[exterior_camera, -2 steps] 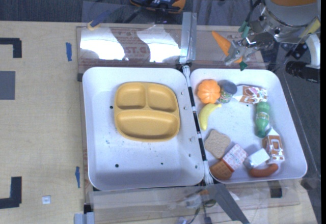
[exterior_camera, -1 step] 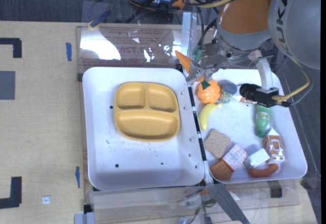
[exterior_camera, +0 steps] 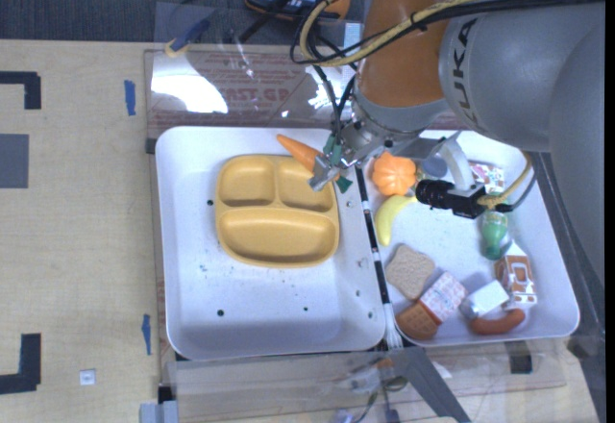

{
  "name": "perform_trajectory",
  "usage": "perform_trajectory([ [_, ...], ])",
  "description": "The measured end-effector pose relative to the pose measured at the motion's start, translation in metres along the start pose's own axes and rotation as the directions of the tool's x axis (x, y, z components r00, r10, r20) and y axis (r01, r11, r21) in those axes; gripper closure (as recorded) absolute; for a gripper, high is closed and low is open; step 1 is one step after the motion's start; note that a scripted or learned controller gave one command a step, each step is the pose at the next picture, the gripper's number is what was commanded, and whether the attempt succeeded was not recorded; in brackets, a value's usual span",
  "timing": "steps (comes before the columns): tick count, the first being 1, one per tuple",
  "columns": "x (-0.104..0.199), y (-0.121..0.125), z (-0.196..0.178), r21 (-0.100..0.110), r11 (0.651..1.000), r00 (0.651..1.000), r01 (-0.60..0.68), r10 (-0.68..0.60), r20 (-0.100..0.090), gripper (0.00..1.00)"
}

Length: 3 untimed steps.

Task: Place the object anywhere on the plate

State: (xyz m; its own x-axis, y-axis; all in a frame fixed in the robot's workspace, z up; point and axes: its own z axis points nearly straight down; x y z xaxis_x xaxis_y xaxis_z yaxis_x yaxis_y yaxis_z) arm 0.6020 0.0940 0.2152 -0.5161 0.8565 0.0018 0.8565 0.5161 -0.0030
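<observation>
1. Two shallow white bins sit side by side on the bench: the left bin (exterior_camera: 192,267) at centre frame and the right bin (exterior_camera: 557,296) at lower right.
2. Left bin: a yellow compartmented plate (exterior_camera: 274,210) lies in its upper half, with two small sections above one long section.
3. Task object: an orange toy carrot (exterior_camera: 298,151) lies tilted at the plate's upper right corner, its pointed end toward the upper left, its thick end at the gripper.
4. Gripper (exterior_camera: 332,166): positioned over the plate's upper right corner, just beside the divide between the bins. The fingers appear nearly closed around the carrot's thick end, though the contact itself is too small to confirm.
5. Right bin contents: a small orange pumpkin (exterior_camera: 394,173), a banana (exterior_camera: 389,214), a slice of bread (exterior_camera: 411,269), a green item (exterior_camera: 495,234), a sausage (exterior_camera: 495,322) and several small packaged items.
6. Arm: grey with an orange band (exterior_camera: 408,37), entering from upper right.
</observation>
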Motion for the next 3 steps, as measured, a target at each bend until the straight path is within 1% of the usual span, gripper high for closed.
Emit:
perform_trajectory([
  [1,0.000,0.000,0.000,0.000,1.000,1.000,0.000,0.000,0.000,0.00],
  [2,-0.002,0.059,0.015,-0.007,0.992,0.992,0.127,-0.127,0.005,0.00],
  [3,0.026,0.090,-0.022,-0.007,0.991,0.991,0.134,-0.134,0.005,0.00],
])
